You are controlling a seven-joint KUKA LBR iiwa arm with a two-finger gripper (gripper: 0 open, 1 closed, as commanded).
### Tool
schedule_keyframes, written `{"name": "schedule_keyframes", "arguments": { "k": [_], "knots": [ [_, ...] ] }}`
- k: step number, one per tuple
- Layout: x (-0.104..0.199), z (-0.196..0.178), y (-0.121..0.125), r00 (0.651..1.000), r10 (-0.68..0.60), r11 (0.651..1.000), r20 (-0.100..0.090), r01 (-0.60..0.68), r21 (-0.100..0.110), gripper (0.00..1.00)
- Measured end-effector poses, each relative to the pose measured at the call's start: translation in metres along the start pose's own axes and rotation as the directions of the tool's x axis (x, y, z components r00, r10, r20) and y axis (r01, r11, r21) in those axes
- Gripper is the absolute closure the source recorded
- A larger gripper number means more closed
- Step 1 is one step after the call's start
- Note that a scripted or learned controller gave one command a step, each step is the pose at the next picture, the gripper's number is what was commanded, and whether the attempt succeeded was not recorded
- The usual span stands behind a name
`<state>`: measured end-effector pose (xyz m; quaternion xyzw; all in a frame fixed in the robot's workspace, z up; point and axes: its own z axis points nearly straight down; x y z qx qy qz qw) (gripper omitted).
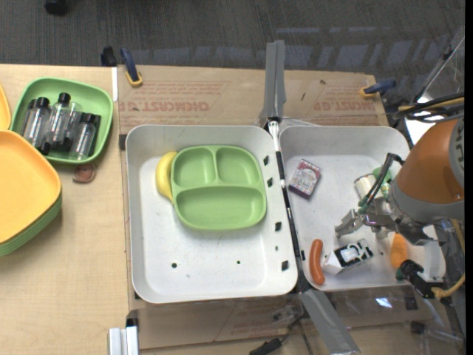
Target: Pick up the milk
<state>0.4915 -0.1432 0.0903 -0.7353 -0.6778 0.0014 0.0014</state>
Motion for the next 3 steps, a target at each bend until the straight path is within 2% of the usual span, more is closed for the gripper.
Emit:
{"name": "schedule_keyframes", "arguments": {
  "k": [1,2,3],
  "knots": [
    [0.110,-0.100,-0.002,0.990,0.138,0.990,0.001,-0.138,-0.001,0.00],
    [0.048,-0.051,-0.019,0.986,0.166,0.986,0.001,-0.166,0.000,0.00],
    [0.027,0.000,-0.004,1.000,0.006,1.000,0.000,-0.006,0.001,0.00]
  ]
}}
